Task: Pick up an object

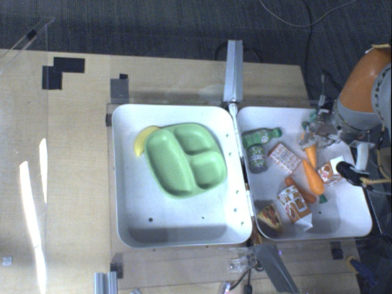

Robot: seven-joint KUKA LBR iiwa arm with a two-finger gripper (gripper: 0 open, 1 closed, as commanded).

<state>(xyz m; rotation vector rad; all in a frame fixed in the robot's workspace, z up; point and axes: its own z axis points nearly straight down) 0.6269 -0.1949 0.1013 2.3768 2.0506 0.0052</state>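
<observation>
The arm (367, 94) was grey, with a rounded orange band above the wrist and small metal fittings at its tip.

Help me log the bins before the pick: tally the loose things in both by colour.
Green: 2, divided plate, bottle
Yellow: 1, banana partly under the plate
Orange: 2, carrots
Printed packets, mixed colours: 4, e.g.
Total: 9
</observation>
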